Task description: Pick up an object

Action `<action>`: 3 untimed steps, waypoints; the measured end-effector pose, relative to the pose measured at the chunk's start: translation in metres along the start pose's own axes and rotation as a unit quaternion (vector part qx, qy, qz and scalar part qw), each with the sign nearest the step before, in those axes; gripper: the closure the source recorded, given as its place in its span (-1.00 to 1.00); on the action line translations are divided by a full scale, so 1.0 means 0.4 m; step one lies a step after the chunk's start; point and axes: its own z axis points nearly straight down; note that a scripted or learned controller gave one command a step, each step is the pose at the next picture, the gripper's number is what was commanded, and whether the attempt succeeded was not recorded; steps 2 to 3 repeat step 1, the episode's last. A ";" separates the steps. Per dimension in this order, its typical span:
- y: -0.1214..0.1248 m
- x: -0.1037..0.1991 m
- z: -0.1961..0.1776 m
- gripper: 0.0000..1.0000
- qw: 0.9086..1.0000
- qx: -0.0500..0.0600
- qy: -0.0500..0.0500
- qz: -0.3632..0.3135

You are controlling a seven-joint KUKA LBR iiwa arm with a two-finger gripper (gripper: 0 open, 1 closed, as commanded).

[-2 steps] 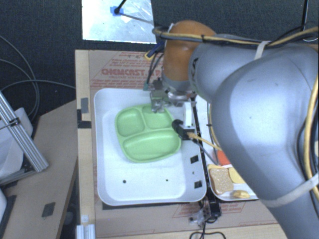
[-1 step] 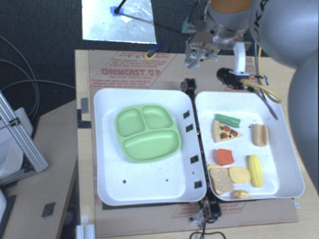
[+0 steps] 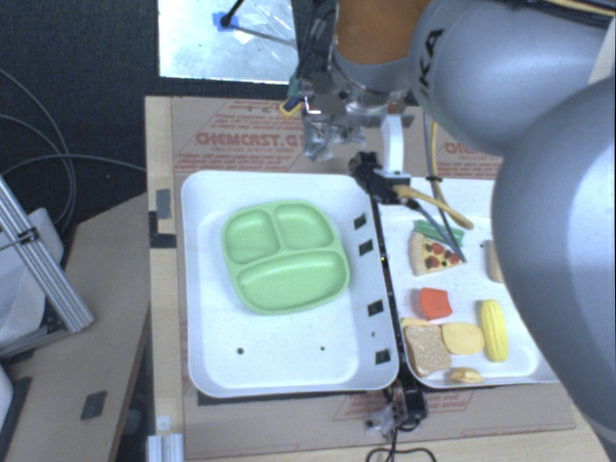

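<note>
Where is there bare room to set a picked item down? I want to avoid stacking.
The left bin has free floor in front of the green tray, along its near wall, plus narrow strips beside the tray. The right bin is crowded: pizza slice, red piece, bread, corn sit close together; the arm covers its right side.

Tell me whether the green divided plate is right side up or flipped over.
Right side up. The green divided plate lies flat in the left bin, its three compartments facing upward with raised dividers between them, and nothing in them.

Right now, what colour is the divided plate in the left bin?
Light green; the divided plate shows plainly in the camera view, against the white left bin.
</note>
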 end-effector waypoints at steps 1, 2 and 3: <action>0.014 0.228 0.095 1.00 1.000 -0.001 0.001 -0.001; 0.014 0.228 0.095 1.00 1.000 -0.001 0.001 -0.001; 0.014 0.228 0.095 1.00 1.000 -0.001 0.001 -0.001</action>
